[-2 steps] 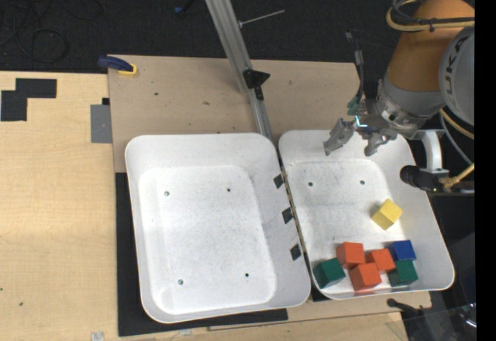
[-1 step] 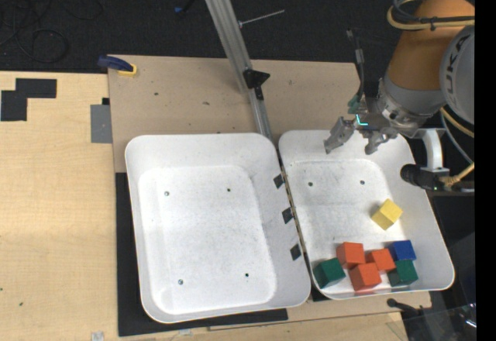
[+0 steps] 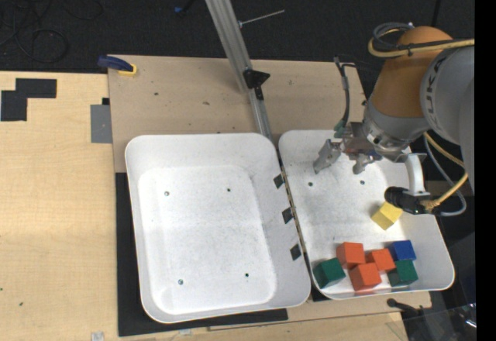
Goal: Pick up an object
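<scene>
The blocks are lying in the right bin [image 3: 310, 147], toward the lower right of the frame. A yellow block [image 3: 385, 215] is sitting alone, tilted, near the bin's right wall. Below it, 6 more are crowding together along the bin's lower edge: 3 orange blocks [image 3: 366, 262], a blue block [image 3: 402, 250] at the upper right of the cluster, a green block [image 3: 329, 272] at its left end and another green block [image 3: 404, 274] at its right end, several of them touching.

The gripper [image 3: 342, 157] is hanging over the upper part of the same bin, well apart from the blocks, its 2 fingers [image 3: 325, 156] spread apart with nothing between them. The arm [image 3: 422, 87] is reaching in from the right of the frame. The left bin [image 3: 136, 153] is lying beside the right one, filling the lower centre.
</scene>
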Controlling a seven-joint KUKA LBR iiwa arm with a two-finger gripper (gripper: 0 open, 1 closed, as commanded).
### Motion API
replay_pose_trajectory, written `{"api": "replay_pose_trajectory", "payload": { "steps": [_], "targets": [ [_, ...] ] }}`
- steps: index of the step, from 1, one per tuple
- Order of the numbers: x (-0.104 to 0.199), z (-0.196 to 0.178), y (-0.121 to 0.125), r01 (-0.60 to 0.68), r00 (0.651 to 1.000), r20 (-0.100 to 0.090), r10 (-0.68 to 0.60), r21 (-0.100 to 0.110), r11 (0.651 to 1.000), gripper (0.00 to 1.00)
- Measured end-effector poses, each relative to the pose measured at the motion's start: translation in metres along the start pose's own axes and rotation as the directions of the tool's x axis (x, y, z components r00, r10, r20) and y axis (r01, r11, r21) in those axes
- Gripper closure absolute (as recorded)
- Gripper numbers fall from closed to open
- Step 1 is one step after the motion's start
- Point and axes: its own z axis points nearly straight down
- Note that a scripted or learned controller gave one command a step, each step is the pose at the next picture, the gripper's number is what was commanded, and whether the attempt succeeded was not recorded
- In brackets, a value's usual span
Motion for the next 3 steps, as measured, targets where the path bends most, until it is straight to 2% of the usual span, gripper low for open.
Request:
{"api": "replay_pose_trajectory", "payload": {
  "steps": [1,2,3],
  "targets": [
    [0.003,0.058,-0.011,-0.001,1.000,0.000,0.001,0.001,1.000,0.00],
    [0.003,0.071,-0.011,-0.004,1.000,0.001,0.004,-0.008,1.000,0.00],
    [0.001,0.062,-0.011,-0.012,1.000,0.000,0.012,-0.007,1.000,1.00]
  ]
}}
